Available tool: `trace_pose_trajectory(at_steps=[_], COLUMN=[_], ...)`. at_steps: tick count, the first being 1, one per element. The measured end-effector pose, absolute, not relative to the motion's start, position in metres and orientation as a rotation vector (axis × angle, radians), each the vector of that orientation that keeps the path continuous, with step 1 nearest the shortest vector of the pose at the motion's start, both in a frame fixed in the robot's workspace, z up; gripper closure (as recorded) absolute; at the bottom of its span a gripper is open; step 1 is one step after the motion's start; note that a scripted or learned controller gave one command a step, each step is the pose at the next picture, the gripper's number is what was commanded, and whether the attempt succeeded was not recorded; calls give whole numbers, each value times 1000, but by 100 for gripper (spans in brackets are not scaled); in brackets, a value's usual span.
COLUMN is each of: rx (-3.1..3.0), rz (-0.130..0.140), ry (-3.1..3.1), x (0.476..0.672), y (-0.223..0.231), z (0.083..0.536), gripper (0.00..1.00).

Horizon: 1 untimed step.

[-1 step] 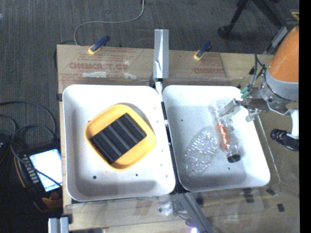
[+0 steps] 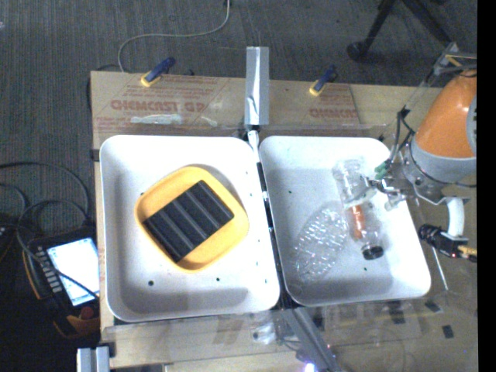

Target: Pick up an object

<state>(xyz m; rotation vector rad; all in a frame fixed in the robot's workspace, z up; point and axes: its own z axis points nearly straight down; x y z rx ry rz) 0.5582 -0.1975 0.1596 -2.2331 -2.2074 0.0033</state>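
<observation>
A crumpled clear plastic piece is seen low in the right bin, beside a clear bottle lying slantwise. A yellow tray with black ridges is held by the left bin. The gripper is poised by the bottle's upper end; its grip cannot be told.

We see even, fairly dim overhead light, no hard shadows. The two white bins read brightest, near blown out on the rims left of the gripper. Soft shadow under the yellow tray far left of it. Clear plastic items just left of and below the gripper smear into the bin floor. Overall soft, grainy; the carpet goes dark toward the corners.
</observation>
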Motion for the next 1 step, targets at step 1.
trace_pose_trajectory(at_steps=[1], rx=[-2103], rz=[-4], ry=[-2334], x=[581], y=[-207], z=[96], gripper=[0])
